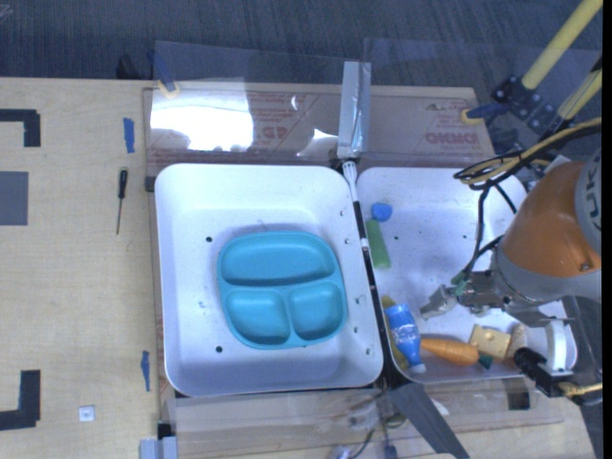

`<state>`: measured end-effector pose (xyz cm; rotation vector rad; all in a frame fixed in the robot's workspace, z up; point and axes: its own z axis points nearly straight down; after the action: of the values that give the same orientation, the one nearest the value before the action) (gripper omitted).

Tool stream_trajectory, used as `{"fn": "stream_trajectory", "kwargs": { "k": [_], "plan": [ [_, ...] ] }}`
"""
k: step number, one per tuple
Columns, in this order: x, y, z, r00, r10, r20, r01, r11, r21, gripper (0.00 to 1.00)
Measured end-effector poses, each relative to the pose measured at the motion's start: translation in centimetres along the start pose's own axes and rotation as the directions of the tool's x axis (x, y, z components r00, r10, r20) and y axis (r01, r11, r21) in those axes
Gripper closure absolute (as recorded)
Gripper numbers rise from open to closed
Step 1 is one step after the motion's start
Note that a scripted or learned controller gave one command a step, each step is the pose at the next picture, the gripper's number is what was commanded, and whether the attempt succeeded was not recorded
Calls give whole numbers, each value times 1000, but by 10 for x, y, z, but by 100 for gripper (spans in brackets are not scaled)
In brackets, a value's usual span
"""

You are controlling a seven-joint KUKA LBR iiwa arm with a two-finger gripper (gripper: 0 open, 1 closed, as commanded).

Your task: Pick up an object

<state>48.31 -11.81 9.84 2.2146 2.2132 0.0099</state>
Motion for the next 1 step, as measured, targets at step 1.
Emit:
{"fn": "stream_trajectory", "kwargs": {
  "k": [1],
  "plan": [
    [-13, 106, 12, 986, -169, -3, 169, 986, 5, 0]
  ]
}}
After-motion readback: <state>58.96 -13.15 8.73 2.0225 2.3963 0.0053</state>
